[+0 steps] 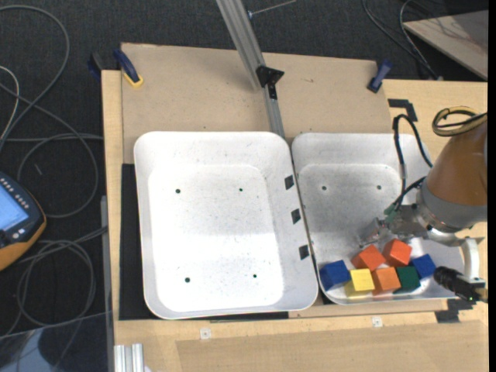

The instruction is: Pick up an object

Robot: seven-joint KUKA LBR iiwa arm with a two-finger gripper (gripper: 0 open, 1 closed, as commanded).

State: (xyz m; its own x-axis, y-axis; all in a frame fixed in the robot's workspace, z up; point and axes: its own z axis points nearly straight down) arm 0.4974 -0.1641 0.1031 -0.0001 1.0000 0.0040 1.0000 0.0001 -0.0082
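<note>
Several small blocks cluster in the front right corner of the right bin [341, 184]: a blue block [334, 273], a yellow block [362, 280], an orange block [370, 256], a second orange block [387, 279], a red-orange block [400, 251], a green block [408, 277] and another blue block [423, 265]. The gripper [385, 225] hangs low over the right bin, just behind the orange and red-orange blocks, below the arm's orange band [459, 169]. I see no block lifted off the bin floor.
The left bin [209, 223] lies beside the right one, with black clips [294, 215] along their shared wall. A slanted metal bar [248, 45] crosses the bench behind the bins. Cables [407, 142] trail near the arm.
</note>
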